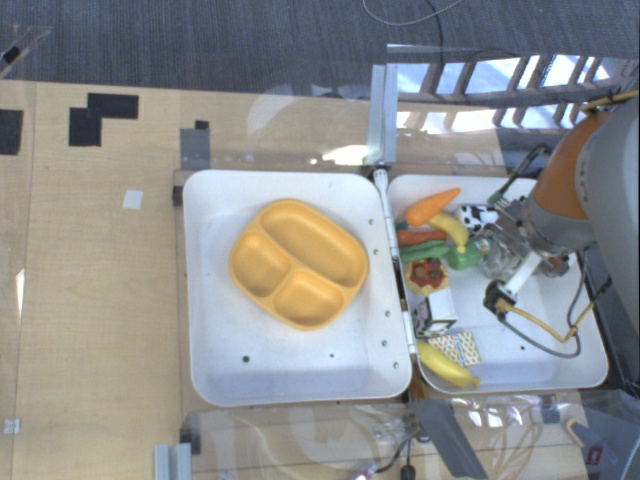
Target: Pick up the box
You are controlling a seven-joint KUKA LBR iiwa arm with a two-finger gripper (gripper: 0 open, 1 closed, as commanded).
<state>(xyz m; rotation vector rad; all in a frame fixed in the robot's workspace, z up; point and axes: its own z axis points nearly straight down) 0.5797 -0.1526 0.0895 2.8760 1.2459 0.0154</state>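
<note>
Overhead, the arm (590, 183) is reaching in from the right and hanging its hand (497, 258) low over the right bin (585, 368), just beside the toy food heaped against the bin's left wall. I cannot tell how the hand is set. A carrot (432, 206), a banana (449, 228) and a green vegetable (455, 256) are crowding that heap. The box (437, 312) is lying lower along the same wall, above a second banana (447, 366), apart from the hand. The left bin (215, 368) is carrying a yellow tray (298, 263). Judging by the gap, the pick is not yet made.
</note>
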